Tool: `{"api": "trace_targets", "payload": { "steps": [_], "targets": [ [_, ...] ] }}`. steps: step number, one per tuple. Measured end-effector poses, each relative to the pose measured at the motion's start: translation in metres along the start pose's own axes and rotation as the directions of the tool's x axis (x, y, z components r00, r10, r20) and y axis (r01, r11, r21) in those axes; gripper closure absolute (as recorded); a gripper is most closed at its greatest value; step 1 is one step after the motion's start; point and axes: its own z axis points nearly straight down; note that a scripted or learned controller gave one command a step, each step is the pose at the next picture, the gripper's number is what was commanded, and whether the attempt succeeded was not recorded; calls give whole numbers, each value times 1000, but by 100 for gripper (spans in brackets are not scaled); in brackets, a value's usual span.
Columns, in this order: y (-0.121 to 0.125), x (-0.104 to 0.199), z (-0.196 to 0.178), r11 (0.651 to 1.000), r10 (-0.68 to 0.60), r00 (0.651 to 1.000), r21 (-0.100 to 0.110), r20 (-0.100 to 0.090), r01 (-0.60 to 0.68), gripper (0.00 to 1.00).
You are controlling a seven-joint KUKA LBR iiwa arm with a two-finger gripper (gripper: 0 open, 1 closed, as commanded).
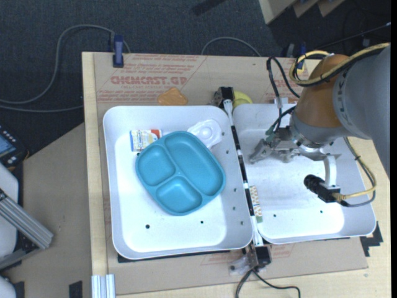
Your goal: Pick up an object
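A blue three-compartment plate [180, 172] lies in the left bin [130, 228], slightly above its middle. Partly tucked under the plate's upper left edge is a small white printed packet [141, 138]. A clear plastic lid [206, 131] rests against the plate's upper right edge. My gripper [273, 152] hangs low over the upper left part of the right bin [298, 228], close to the divider between the bins. Nothing shows between it and the bin floor. The grey arm with its orange band [319, 101] covers the bin's upper right.
Behind the bins, on the cardboard, a yellow object [240, 98] and an orange piece [172, 96] lie outside the rims. A black connector with cable [322, 189] hangs from the arm over the right bin. Cables run along the bench's back edge.
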Motion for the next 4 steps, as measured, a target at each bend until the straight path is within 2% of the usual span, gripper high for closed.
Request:
{"api": "trace_targets", "payload": {
  "steps": [1,2,3,4],
  "targets": [
    [60,-37,-3,1000,8,1000,-7,7,-8,0],
    [78,-47,-3,1000,7,1000,-5,6,-7,0],
    [78,-14,-2,1000,6,1000,1,3,-6,0],
    [78,-1,-2,1000,7,1000,1,4,-7,0]
  ]
}}
